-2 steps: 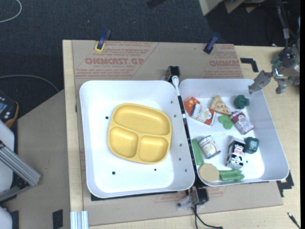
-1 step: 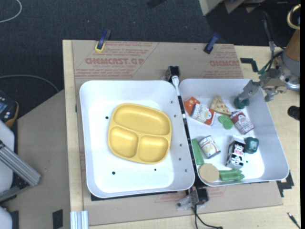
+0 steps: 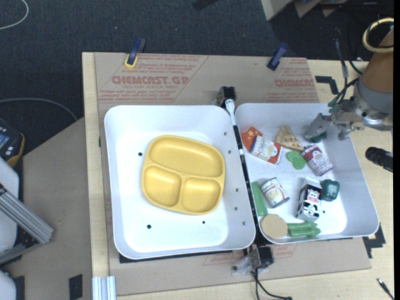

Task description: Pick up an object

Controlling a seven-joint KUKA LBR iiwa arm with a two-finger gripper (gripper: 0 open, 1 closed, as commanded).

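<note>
We see the grey arm (image 3: 375, 83) reach in over the right white bin (image 3: 356, 195). Its gripper (image 3: 330, 129) hangs low over the far part of that bin. We cannot tell if the jaws are open or closed, and we see nothing held between them.

All the small things to pick from lie in this bin. The closest one is a red and white can (image 3: 318, 159), which lies on its side just below the jaws in the picture. A tan wedge (image 3: 289, 138) lies near the jaws, on their picture-left side. Past it on that side is a red and white packet (image 3: 262, 145). A small green lump (image 3: 296, 160) lies just beside the can, on the side away from the arm.

More things lie farther from the jaws, toward the near end of the bin. There we see a dark green toy (image 3: 329, 189) and a black and white carton (image 3: 310, 204) close together. We also see a little tin (image 3: 273, 192) with a long green stick (image 3: 258, 195) beside it. A tan round disc (image 3: 273, 226) touches a green pod (image 3: 302, 231) at the near edge.

Well away from the jaws, the left white bin (image 3: 125, 167) holds a yellow plate (image 3: 181, 172) with three parts.
</note>
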